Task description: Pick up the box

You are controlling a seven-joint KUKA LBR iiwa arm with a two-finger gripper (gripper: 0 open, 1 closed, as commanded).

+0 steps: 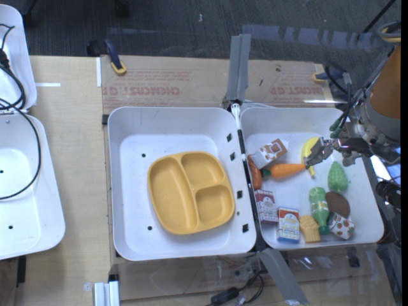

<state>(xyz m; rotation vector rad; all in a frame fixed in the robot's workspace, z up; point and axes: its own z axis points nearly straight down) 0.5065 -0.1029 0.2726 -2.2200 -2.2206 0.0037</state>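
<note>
The left bin is holding a yellow tray, with white floor showing all around it. The right bin is crowded. The arm is reaching in from 3 o'clock. Its claw is hanging open near the bin's top, touching nothing, with a carrot at its 8 o'clock. The box is lying flat by the bottom rim, at 6 o'clock in the bin, squeezed between a red pack and a waffle.

Small orange-and-blue box, lying flat, right bin's near edge
</note>
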